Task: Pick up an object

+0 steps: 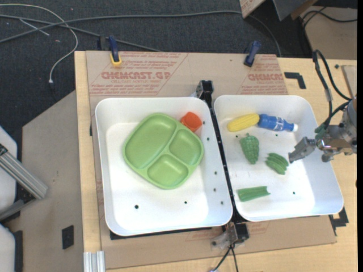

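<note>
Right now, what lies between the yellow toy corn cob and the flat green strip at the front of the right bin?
In the camera view, a bumpy dark green toy vegetable lies between the corn cob and the strip.

Two white bins sit side by side on the bench: the left bin (113, 208) and the right bin (323, 200). The left one carries two things: one green divided plate (163, 150) and one small orange item (191, 120) at the plate's far edge. The right one carries five: one yellow corn cob (243, 122), one blue bottle (276, 123), and three green pieces, namely a knobbly one (249, 148), a leafy one (277, 162) and a long flat one (252, 193). That makes seven loose things altogether. One gripper (300, 151) hangs over the right bin.
</note>
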Motion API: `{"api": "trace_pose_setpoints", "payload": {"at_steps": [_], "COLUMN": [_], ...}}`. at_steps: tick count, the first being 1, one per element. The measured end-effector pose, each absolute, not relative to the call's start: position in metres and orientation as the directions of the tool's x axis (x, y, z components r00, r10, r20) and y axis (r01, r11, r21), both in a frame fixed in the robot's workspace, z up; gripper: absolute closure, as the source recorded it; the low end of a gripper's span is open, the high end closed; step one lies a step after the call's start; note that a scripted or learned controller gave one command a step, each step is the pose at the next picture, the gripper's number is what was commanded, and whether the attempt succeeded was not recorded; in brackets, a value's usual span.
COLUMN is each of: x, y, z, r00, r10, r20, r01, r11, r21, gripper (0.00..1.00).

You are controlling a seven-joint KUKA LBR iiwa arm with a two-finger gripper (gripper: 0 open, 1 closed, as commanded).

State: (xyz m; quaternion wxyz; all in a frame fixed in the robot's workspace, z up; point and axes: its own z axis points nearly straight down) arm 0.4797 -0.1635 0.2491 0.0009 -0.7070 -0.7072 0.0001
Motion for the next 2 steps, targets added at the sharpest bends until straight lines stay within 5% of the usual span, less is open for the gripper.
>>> {"api": "trace_pose_setpoints", "payload": {"at_steps": [2], "x": [0.483], "y": [-0.171], "z": [0.15], "r00": [0.001], "r10": [1.0], "r20": [0.003], "r01": [1.0], "r11": [-0.001], "r21": [-0.007], "gripper": [0.0]}}
